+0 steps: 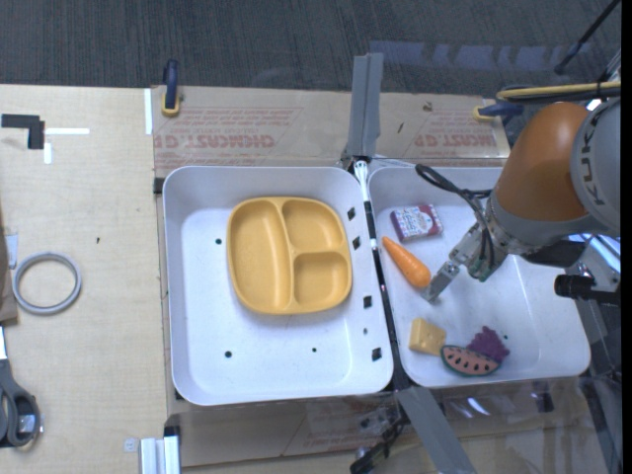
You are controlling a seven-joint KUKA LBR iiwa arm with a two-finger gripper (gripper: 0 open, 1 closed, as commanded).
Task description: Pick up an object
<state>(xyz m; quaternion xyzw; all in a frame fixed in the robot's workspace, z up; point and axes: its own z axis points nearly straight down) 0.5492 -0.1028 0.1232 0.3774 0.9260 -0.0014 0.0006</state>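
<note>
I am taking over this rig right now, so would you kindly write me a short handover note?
Gripper: low in the right white bin, tip at the orange toy carrot; no object seen between its fingers.
Right bin also holds a pink carton, yellow cheese wedge, watermelon slice and purple grapes.
Left white bin: yellow divided plate.
Done: nothing lifted. Left: grasp and lift one object.

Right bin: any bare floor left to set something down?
Some. The right white bin is bare along its right side, beyond the end effector, and at its top right corner. It's crowded on the left: pink snack packet, orange carrot, yellow cheese wedge, watermelon slice, purple grapes.
</note>
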